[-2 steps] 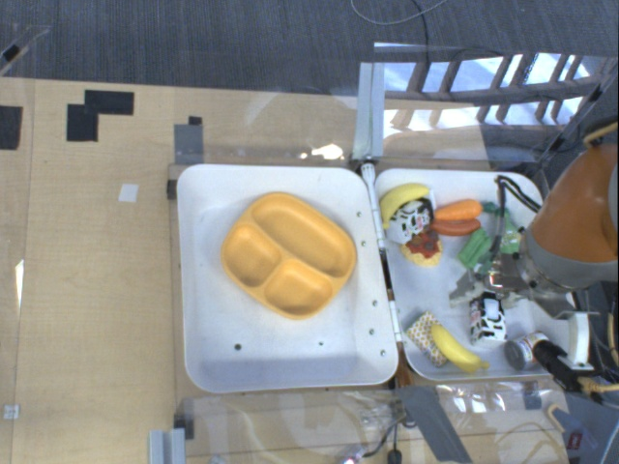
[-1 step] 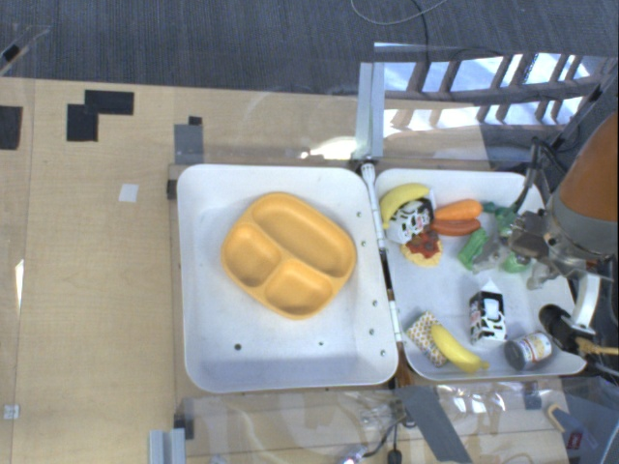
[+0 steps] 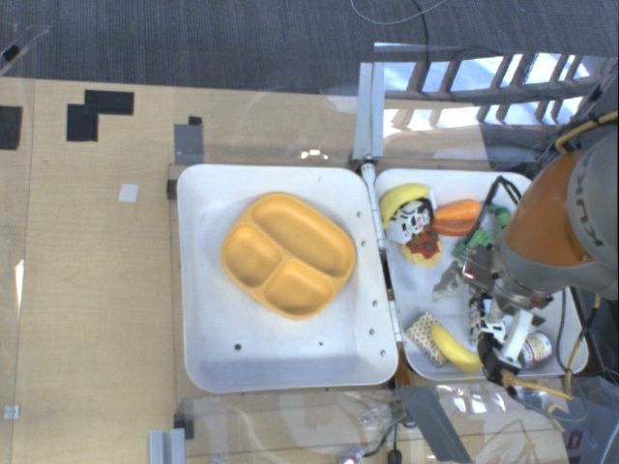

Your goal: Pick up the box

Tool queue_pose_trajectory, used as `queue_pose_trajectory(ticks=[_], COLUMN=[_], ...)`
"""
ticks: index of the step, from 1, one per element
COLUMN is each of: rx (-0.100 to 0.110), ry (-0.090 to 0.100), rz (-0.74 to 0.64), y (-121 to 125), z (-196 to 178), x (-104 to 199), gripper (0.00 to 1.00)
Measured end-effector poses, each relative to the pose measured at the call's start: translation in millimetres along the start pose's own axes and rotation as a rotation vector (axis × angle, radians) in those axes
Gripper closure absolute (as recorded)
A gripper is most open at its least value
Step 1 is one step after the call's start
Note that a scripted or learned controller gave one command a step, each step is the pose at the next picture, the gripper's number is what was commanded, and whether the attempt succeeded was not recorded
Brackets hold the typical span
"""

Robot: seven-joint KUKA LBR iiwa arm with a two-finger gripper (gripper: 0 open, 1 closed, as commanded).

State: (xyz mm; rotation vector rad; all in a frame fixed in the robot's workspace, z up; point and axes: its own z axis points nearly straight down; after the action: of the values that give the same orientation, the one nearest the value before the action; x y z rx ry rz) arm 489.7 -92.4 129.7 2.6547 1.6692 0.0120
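Note:
The box (image 3: 422,333) is a small tan one with a dotted pattern. It lies at the front left of the right bin (image 3: 455,178), touching the left end of a yellow banana (image 3: 455,347). My gripper (image 3: 466,276) hangs low over the middle of that bin, up and to the right of the box and apart from it. The grey wrist and the orange band (image 3: 544,222) cover the bin's right side.
A yellow three-part tray (image 3: 288,253) lies in the left bin (image 3: 208,356). At the back of the right bin are a yellow and white toy (image 3: 406,209), an orange carrot (image 3: 456,216), a red piece (image 3: 424,249) and a green thing (image 3: 481,232).

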Motion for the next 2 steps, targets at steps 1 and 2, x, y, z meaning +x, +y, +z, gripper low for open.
queue_pose_trajectory(ticks=[1, 2], rx=[0.004, 0.003], ry=[-0.002, -0.002], rz=[0.01, -0.236], y=[11.7, 17.4], z=[-40.2, -73.4], x=[-26.9, -37.4], gripper=[0.0, 0.0])
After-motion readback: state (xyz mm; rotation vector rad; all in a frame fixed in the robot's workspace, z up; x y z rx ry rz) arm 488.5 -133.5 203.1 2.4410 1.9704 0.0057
